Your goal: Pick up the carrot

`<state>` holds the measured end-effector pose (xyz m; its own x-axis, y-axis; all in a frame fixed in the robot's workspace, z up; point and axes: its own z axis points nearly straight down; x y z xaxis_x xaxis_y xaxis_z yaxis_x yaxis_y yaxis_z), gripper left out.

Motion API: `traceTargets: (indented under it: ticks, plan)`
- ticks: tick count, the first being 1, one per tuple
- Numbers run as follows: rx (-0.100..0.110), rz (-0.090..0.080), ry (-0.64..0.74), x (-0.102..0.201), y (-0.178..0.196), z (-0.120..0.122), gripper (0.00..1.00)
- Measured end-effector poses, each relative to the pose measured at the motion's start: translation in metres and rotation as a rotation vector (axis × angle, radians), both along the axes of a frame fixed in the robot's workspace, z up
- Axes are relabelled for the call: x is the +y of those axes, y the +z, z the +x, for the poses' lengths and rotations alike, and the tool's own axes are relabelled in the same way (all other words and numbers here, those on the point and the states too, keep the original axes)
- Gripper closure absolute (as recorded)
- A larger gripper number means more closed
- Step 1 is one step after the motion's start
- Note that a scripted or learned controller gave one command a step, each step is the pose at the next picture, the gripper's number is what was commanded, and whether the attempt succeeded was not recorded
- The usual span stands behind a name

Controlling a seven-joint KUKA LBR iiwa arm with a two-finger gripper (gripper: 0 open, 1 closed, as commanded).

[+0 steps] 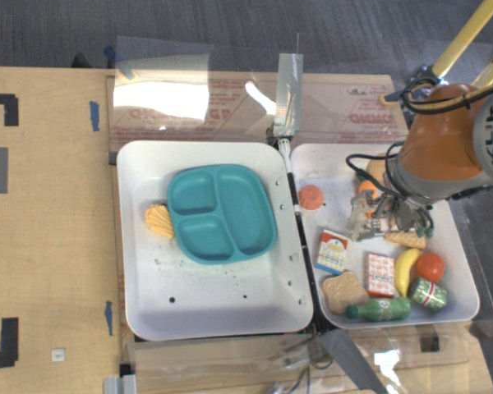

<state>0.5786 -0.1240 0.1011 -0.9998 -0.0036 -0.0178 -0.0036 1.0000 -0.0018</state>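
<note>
- One grey-and-orange arm is reaching into the right-hand bin [464,257], its gripper [376,218] hanging low over the bin floor. Its mechanism is reading as a blur of grey and black, so whether it is open or closed cannot be told.
- Lying just beyond the gripper, toward the bin's back wall and partly tucked under the wrist, is a small orange piece that is looking like the carrot [366,187]. It is sitting close beside the gripper rather than inside it, so nothing is showing as held.
- Crowding the gripper's other side is a pale cracker [407,239], touching or nearly so, with a banana [405,269] and a tomato [430,266] just past it.
- Sitting off toward the divider from the gripper are a round orange-red fruit [311,197] and a small carton [333,251], both apart from the carrot.
- Doing this step well is likely meaning shifting the gripper back toward the rear wall until the carrot is centred under it, opening wide before going down, and closing across the carrot's narrow width.
- Risking a miss is the carrot's place under the wrist. A descent from the present spot is probably closing on bare floor or nudging the cracker instead.
</note>
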Motion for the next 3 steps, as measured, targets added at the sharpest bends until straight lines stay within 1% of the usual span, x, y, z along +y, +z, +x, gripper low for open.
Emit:
traceTargets:
  ticks: [1, 2, 3]
  plan:
    - [0.003, 0.002, -0.116, 0.002, 0.081, 0.003, 1.0]
    - [0.011, 0.003, -0.117, 0.002, 0.077, 0.001, 0.0]
    - [0.002, 0.003, -0.182, -0.002, -0.011, 0.045, 0.0]
